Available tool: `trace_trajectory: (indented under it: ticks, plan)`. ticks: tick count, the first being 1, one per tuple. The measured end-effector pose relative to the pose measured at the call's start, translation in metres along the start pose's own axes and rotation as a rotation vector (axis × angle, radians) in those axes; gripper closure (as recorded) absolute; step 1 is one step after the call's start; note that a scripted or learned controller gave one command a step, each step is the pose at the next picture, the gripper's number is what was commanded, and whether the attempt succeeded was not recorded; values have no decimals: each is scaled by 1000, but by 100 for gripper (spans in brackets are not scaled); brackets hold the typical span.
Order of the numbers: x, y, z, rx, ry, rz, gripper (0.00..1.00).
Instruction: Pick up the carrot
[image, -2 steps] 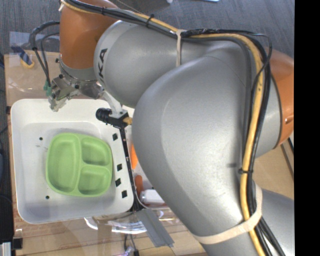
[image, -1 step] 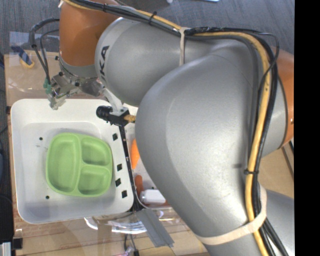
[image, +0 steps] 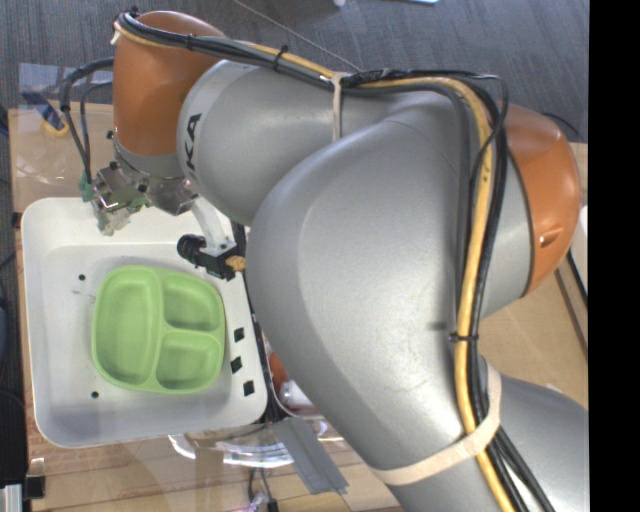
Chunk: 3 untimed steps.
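My gripper (image: 110, 212): over the far left corner of the left bin (image: 40, 300), just above the white floor there, with nothing seen in its grasp.
Apart or together: I cannot tell; the view is too small and dim at my tip.
My arm (image: 400, 280): reaching in from the right, its grey bulk covering most of the bench's right side and all but a scrap of what lies past the left bin.
My orange band (image: 150, 80): at the top left, directly above the wrist, with black and yellow cables running back along the arm.
Carrot (image: 277, 372): I see just an orange sliver at the lower edge of my arm, just past the left bin's right wall; I take it for the carrot but cannot be sure, since the rest is hidden under me. It is well apart from my gripper.
Green plate (image: 158, 328): lying flat in the middle of the left bin, divided into three compartments, one long on the left and two smaller on the right, all bare. It sits near my gripper but not touching it.
Bench (image: 100, 470): pale wood showing along the bottom, in front of the bin.
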<state>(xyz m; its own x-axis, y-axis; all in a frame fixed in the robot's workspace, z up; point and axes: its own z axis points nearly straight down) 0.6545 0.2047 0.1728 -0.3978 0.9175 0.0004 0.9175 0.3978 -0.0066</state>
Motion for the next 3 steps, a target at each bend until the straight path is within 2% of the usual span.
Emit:
trace_trajectory:
  ticks: [1, 3]
  plan:
    - [5, 4, -26, -8, -1, -100, 100]
    - [8, 5, -46, -10, -2, -113, 100]
